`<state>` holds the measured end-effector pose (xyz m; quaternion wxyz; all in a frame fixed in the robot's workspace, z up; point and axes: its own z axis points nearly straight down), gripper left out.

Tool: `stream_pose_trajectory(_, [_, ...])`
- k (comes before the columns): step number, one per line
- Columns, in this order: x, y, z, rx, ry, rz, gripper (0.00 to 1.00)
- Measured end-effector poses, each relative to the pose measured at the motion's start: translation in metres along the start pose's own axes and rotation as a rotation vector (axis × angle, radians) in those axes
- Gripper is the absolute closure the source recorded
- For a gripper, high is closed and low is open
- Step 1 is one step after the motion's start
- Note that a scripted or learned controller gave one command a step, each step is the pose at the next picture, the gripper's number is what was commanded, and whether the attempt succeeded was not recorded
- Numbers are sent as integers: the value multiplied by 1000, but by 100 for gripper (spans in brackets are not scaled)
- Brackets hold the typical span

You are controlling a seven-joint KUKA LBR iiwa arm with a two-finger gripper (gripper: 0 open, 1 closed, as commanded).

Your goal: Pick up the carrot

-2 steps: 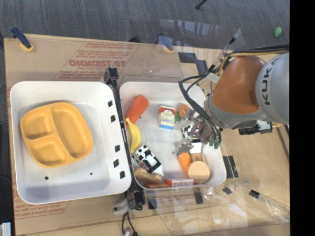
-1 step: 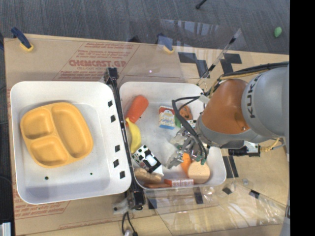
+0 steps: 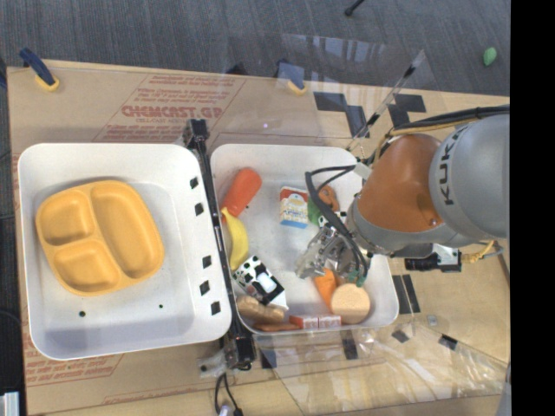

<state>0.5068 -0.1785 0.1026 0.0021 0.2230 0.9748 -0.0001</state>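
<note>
The gripper point(image 3: 323, 254) is hung low in the right bin point(image 3: 260, 159), finger state not discernible; the carrot point(image 3: 324, 288) is found just beside, at six o'clock.

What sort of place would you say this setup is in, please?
Probably a robotics lab test bench, not a kitchen. A grey and orange robot arm reaches into a white bin of toy food, such as a carrot. The bench is covered with cardboard, held by clamps.
</note>
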Motion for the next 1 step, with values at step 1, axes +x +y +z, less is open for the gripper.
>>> stream_pose_trajectory(1, [36,19,-60,0,1,205,100])
